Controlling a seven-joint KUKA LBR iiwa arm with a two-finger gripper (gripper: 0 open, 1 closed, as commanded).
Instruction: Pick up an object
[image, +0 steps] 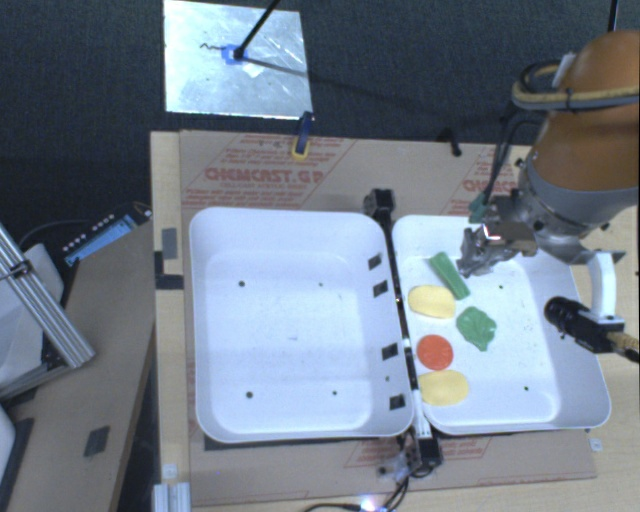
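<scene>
Bright, even overhead light; the 2 white bins (290, 420) glare slightly, soft shadows, mildly grainy, edges darker.

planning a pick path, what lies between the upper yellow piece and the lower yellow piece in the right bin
In the camera view, a round red-orange disc lies between the upper yellow oval piece and the lower yellow oval piece, along the right white bin's left side.

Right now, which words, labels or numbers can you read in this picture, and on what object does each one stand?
"CHEMCAST GP": red print on the brown board under the bins, behind the left bin.
More red print on the same board, behind the right bin and along the front edge: too blurred or hidden to read.
</scene>
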